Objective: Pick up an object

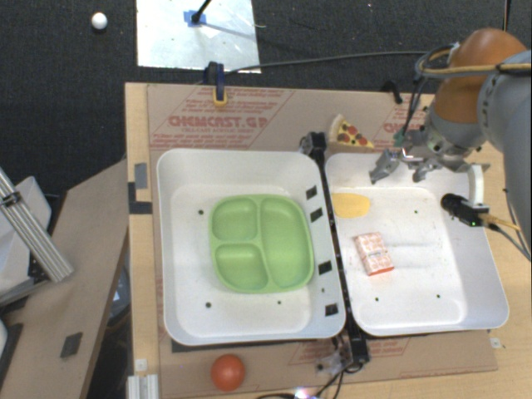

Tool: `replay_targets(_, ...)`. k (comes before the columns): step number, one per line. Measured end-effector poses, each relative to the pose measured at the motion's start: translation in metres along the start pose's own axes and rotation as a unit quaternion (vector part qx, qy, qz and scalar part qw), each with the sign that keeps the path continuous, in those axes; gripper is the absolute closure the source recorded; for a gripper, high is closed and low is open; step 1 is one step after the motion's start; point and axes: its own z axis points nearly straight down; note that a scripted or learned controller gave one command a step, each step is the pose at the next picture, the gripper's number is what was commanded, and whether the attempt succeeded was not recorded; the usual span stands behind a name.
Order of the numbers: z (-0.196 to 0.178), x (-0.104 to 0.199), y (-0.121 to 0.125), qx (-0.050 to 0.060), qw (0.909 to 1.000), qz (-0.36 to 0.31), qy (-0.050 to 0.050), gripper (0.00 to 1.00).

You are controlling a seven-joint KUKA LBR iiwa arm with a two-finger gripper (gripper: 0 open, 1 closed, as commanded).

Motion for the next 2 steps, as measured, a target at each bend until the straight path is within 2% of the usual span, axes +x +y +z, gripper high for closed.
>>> replay_targets(1,0.042,0.000,0.004,0.000,1.0000,-0.001,0.000,0.00)
replay_targets(2,0.060,0.001,0.005,-0.001,1.0000,-0.001,0.000,0.00)
